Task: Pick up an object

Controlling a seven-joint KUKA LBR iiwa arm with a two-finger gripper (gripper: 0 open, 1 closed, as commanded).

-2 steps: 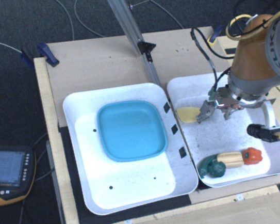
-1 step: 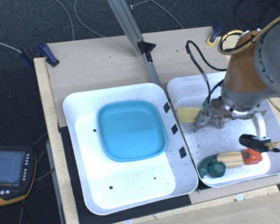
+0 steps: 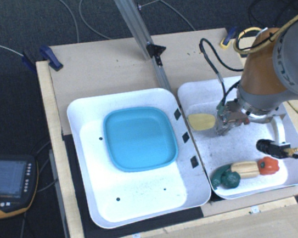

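Two white bins sit side by side on the surface [image 3: 102, 67]. The big grey and orange arm [image 3: 275, 69] comes in from the right and reaches down into the right bin [image 3: 225, 148]. Its end effector [image 3: 227, 121] is low over the far half of that bin. It is small and dark from up here, and the arm covers part of it, so I cannot tell if it is spread or pressed together.

A pale yellow thing [image 3: 201, 121] lies in the right bin, just left of the end effector, near the bin's left wall. I cannot tell if the two touch. Its shape is soft and blurry, so it is hard to say what it is.

Along the near edge of the same bin lie a green lump [image 3: 225, 178], a tan stick [image 3: 246, 169] and a red piece [image 3: 267, 165], all in a row. They may be joined; I cannot tell.

The left bin [image 3: 90, 152] holds a blue plate [image 3: 140, 138].
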